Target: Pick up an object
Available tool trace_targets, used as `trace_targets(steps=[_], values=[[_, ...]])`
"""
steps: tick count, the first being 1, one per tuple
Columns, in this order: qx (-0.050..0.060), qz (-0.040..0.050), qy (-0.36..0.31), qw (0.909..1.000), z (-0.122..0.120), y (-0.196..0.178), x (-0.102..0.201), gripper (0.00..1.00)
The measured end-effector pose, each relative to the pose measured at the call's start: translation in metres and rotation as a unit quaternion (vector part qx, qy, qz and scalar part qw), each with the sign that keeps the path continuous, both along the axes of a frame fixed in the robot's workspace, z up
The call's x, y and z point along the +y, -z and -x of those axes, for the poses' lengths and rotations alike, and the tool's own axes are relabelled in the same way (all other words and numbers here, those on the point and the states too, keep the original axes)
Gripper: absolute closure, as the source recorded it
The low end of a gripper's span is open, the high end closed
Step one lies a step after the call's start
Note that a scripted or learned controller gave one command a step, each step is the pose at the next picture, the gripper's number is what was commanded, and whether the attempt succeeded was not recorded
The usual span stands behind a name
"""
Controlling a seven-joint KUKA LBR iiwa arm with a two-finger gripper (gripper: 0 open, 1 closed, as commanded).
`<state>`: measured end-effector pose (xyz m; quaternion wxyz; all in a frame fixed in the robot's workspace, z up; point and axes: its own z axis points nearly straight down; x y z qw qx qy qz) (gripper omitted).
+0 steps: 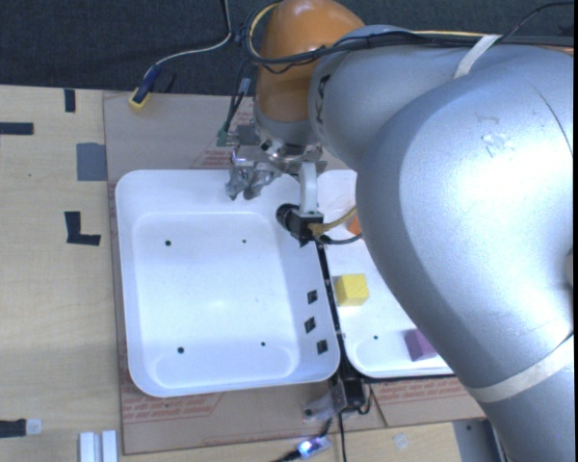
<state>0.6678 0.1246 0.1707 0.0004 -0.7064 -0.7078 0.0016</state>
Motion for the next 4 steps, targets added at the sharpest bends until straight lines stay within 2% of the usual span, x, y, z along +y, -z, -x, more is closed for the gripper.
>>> trace_targets(steps=[1, 2, 3, 4], values=[[0.0, 0.0005, -0.001, 1.0, 0.0, -0.011, 0.0, 1.0], [-0.003, -0.002, -0.001, 1.0, -0.001, -0.077, 0.033, 1.0], [0.0, -0.0001, -0.001, 1.0, 0.0, -0.028, 0.076, 1.0], [0.0, -0.0002, -0.001, 1.0, 0.0, -0.009, 0.11, 1.0]])
